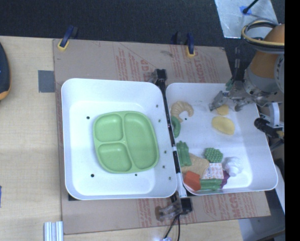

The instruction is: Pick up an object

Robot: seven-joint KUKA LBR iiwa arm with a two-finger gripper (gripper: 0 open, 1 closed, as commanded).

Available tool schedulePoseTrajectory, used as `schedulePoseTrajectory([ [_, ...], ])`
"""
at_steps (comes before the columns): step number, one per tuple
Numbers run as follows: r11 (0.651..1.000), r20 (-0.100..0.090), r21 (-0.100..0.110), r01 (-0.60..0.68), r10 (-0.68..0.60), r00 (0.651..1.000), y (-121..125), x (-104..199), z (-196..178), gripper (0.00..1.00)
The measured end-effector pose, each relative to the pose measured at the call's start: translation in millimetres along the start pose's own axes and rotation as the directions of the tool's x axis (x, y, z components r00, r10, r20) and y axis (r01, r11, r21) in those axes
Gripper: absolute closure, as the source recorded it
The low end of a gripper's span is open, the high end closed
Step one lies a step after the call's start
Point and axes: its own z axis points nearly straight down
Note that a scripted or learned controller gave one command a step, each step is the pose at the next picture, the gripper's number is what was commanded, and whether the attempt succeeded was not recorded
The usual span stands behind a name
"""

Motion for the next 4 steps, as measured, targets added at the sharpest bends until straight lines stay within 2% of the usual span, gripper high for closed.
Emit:
schedulePoseTrajectory([
  [1, 1.0, -0.002, 0.009, -0.003, 0.003, 1.0, -53.2, 20.3, 0.7, 0.0],
  [2, 1.0, 0.001, -0.002, 0.002, -0.002, 1.0, 1.3, 0.0, -0.6, 0.0],
  [3, 1.0, -0.002, 0.006, -0.003, 0.003, 1.0, -48.5, 26.8, -42.6, 0.0],
  [4, 1.0, -0.001, 0.008, -0.001, 0.001, 1.0, -48.9, 24.7, -7.3, 0.0],
])
